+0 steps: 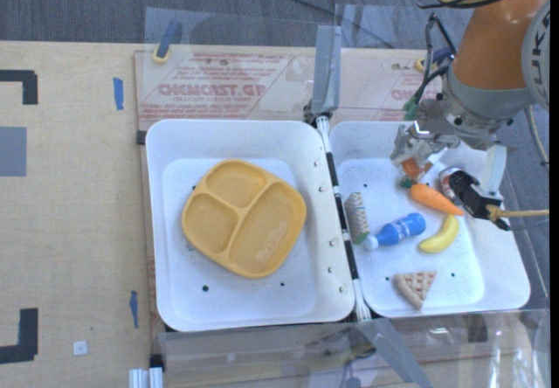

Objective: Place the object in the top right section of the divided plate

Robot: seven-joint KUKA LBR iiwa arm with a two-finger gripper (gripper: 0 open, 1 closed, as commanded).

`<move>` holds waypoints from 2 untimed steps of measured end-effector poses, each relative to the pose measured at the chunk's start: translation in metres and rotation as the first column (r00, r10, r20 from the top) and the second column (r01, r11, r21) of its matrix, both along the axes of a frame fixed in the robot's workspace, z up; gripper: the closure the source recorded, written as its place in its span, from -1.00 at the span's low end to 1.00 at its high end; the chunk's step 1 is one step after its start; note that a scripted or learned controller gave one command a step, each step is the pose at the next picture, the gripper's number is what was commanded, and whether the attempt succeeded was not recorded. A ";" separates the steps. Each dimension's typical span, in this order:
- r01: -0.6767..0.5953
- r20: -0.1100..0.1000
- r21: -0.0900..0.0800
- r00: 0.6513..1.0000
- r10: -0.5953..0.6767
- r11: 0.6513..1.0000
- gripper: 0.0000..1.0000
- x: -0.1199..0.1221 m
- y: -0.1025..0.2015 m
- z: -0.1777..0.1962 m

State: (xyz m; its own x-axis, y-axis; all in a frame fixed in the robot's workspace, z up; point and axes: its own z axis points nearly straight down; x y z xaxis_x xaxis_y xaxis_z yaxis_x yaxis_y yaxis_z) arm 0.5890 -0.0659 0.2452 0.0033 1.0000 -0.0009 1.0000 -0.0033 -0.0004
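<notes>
The yellow divided plate (244, 218) sits in the left bin (166, 150), and all three of its parts have nothing in them. So the job is at its first step: picking a toy up.

The toys are all in the right bin (498, 286). There is an orange carrot (434, 197), a yellow banana (439, 236), a blue bottle (398, 231), a waffle slice (415, 287) and a small grey roll (355, 212) by the wall between the bins.

The arm's pincer (417, 153) hangs low at the back of the right bin, just above the leafy end of the carrot. That looks like the toy it is going for. I cannot tell if the pincer is wide or squeezed, because the arm's own parts and wires are in the way. I see nothing lifted off the bin floor, so I would say the carrot is not picked up yet.

Next, the pincer needs to close on the carrot, lift it clear of the wall in the middle, carry it left over the plate, and let go above the small part at the plate's far right side
</notes>
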 end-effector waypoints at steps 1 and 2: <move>-0.006 -0.003 0.002 1.000 0.006 1.000 1.00 -0.010 0.054 -0.008; -0.186 -0.003 0.002 0.983 0.186 0.983 1.00 -0.045 0.121 -0.051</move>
